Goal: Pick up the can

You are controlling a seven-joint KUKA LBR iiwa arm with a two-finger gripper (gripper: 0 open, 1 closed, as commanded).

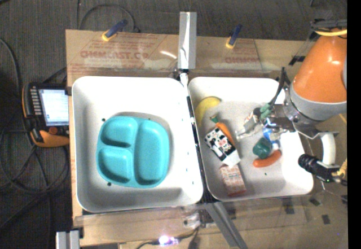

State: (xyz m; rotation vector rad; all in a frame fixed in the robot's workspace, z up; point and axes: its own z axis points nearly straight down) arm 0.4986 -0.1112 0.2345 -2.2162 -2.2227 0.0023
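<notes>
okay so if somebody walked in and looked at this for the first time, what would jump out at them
Probably the teal tray, alone in the left bin. Next, the arm's orange band, above the right bin, where the gripper hangs over a clutter of small items, among them a yellow fruit.

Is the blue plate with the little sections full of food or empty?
Empty. The blue plate lies flat in the left bin, and all three of its sections show bare blue, with nothing on them.
</notes>
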